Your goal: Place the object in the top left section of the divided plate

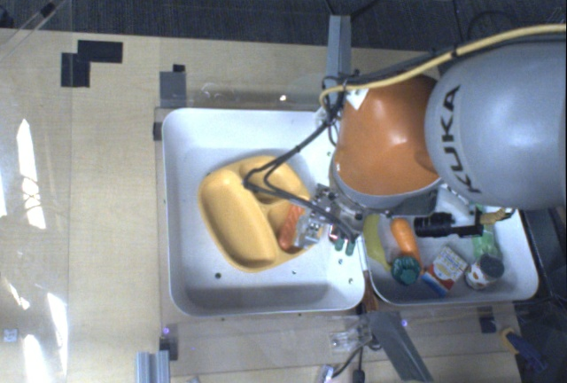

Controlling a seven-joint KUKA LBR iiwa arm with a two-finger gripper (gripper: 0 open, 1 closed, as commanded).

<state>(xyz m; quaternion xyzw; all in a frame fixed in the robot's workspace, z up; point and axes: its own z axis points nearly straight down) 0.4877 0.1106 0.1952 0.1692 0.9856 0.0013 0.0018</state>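
Pale wooden table (106,195) carries my two white bins. My claw (312,226) hangs over the yellow divided plate (237,217) in the left bin (190,284). I cannot tell its grip state.

Black capital letters "KUKA" on the grey shell of the robot arm (496,120), running slantwise up its rounded side, small printed packet (449,262) in the right bin (523,284), its print too small to read
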